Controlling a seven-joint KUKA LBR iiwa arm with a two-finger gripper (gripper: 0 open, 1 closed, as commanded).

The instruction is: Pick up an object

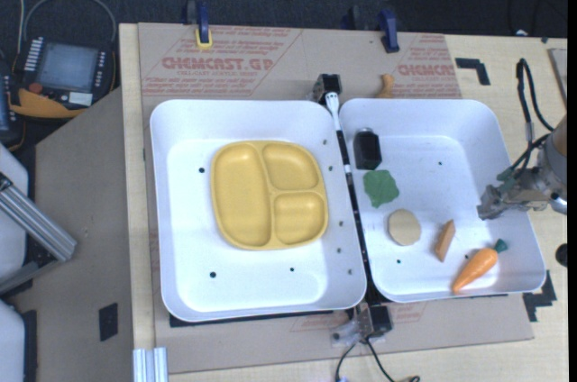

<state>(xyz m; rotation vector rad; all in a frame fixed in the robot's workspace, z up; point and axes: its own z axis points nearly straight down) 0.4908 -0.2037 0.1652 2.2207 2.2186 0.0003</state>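
jaws (494, 202): hanging over the right edge of the right bin, pointing left toward the toys. Honestly can't tell if they're apart or together, it's just a grey-green blur at this angle, and I don't see anything between them.

right bin (469, 123): shallow white tray, the jaws sit at its right wall about halfway down.

carrot (476, 268): orange toy carrot with a bit of green at the top, lying tilted just below the jaws, near the bin's bottom right corner. Closest thing to the jaws, but not touching them.

orange stick (444, 240): small orange-brown piece, left of and a bit below the jaws, just beside the carrot's upper end.

round cream piece (405, 227): looks like a little bun or cookie, further left from the jaws, past the stick.

green piece (380, 186): leafy-looking toy, well to the left of the jaws, just above the cream piece.

black block (366, 149): dark rectangle up-left of the jaws, near the bin's left wall.

left bin (176, 218): well apart from the jaws, on the far left side of the divide.

yellow divided plate (269, 193): three compartments, sitting in the middle of the left bin.

table (144, 74): light wood board with red print, under both bins.
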